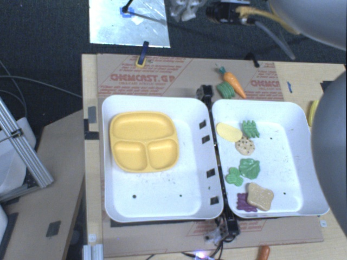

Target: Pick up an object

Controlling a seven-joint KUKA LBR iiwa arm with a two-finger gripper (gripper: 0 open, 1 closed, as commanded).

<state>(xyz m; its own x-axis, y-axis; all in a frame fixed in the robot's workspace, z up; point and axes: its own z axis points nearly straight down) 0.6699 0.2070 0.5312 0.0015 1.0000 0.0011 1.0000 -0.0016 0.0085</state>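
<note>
My gripper hangs past the far edge of the bins, and I cannot tell whether it is open or closed. The food pieces lie in the right bin, nearer the camera than my gripper and slightly to the view's right. The closest of them is the yellow slice, an oval whose long axis runs roughly across the view and dips a little to the right. Just past it lies the cookie. I judge I must travel down the view before descending.

place: robotics lab | evidence: aluminium framing, loose cables, cardboard-lined bench, white bins
</note>
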